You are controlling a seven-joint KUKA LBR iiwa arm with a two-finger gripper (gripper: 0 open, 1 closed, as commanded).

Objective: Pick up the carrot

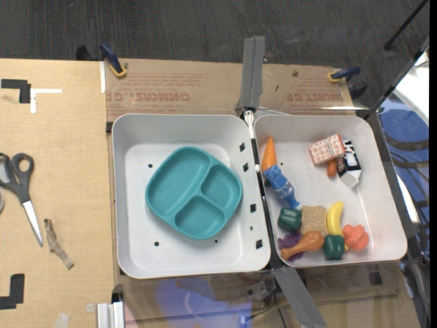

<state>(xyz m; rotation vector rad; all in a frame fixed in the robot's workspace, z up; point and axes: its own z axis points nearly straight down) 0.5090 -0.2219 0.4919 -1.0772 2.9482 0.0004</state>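
Carrot (269,154) first: it lies in my right-hand bin (382,183), tight against the inner wall by the divider between the two bins, near the far corner, its orange body running roughly along that wall with the thin end pointing away toward the back. Just below it, touching or nearly so, sits a blue bottle-like toy (280,185), and further down a green pepper (289,219), a cracker-coloured slice (314,218), a banana (334,217) and other play food crowd the near end. I judge the carrot to be a light, hollow plastic toy, stiff and smooth, so it should weigh next to nothing but may slip or squirt out if I pinch it on the taper. The thick middle, a little toward the broad end, looks like the best place to take hold, with my fingers closing across its width. The trouble is the wall: one finger would have to go down into the narrow gap between carrot and bin side, and I cannot tell whether there is room. Coming in with the fingers set along the wall's line, straddling the carrot from the blue toy's side and the far side, might clip the toy. As for my own hand, I cannot tell whether it is open or closed. The teal divided plate (194,193) sits in the left bin (130,203), well apart from all this.
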